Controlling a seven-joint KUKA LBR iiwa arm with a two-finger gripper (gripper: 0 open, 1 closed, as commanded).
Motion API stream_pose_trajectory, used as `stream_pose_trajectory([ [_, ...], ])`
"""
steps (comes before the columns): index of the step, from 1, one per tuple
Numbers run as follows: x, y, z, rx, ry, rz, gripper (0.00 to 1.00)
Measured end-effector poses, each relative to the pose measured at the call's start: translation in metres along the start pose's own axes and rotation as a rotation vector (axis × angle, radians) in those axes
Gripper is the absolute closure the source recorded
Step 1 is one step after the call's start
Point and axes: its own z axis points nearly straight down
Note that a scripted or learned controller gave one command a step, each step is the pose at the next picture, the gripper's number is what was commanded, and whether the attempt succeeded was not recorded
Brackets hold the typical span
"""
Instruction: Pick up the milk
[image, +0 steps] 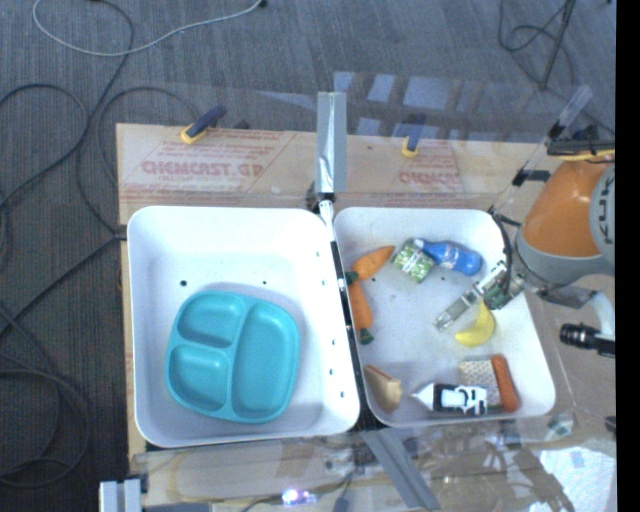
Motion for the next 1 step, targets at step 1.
stream_pose_trajectory([
  [1, -0.0213, 0.0289, -0.0344, 0.002, -0.004, -0.075, 0.0],
])
